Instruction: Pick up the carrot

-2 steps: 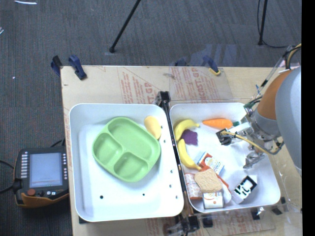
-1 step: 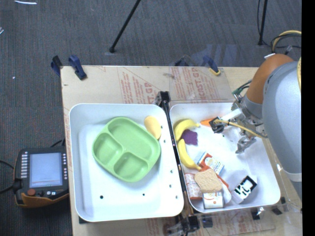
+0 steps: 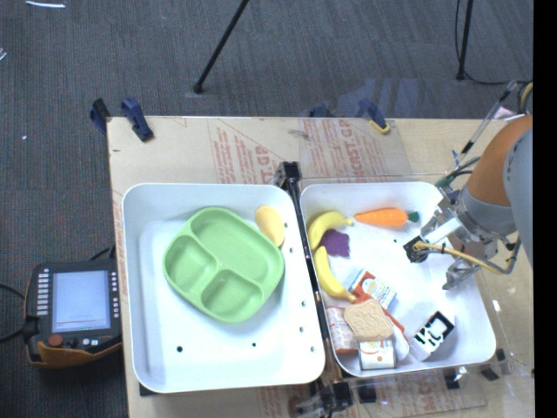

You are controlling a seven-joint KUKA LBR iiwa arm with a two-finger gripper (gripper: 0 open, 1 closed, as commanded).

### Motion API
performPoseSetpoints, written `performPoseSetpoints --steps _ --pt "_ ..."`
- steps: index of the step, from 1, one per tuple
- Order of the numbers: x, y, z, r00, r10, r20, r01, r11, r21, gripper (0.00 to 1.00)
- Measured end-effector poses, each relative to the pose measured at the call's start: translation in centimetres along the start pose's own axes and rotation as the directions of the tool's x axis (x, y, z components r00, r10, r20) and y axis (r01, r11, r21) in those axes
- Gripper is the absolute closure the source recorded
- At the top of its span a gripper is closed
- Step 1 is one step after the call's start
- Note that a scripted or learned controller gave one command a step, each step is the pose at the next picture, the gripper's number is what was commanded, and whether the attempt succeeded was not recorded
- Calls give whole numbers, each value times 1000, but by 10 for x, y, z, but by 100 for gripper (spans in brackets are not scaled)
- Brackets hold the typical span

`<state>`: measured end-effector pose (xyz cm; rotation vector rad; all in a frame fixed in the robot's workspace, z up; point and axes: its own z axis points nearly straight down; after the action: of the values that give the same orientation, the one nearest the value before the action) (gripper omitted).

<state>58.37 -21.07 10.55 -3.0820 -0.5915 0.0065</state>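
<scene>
The orange carrot [image 3: 383, 218] with a green tip lies flat near the far edge of the right bin [image 3: 477, 310], its tip pointing right. My gripper [image 3: 447, 244] hangs over the right side of that bin, a short way right of the carrot and slightly nearer the camera. Nothing shows between the gripper and the carrot, and they stand apart. The grey arm with its orange band comes in from the right edge.
The right bin also holds a banana [image 3: 322, 252], a purple piece [image 3: 338, 245], a small carton [image 3: 372, 288], a bread slice [image 3: 368, 320], another carton [image 3: 377, 353] and a black-and-white item [image 3: 432, 332]. In the left bin sit a green divided plate [image 3: 224, 264] and a yellow fruit [image 3: 270, 225].
</scene>
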Motion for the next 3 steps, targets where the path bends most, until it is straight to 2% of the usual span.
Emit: performPoseSetpoints --steps 1,2,3 --pt "64 -34 20 995 -96 -1 96 995 3 0" --pt "58 -44 20 987 160 2 -160 987 2 0" --pt "-30 -14 19 990 -141 -3 141 990 9 0"
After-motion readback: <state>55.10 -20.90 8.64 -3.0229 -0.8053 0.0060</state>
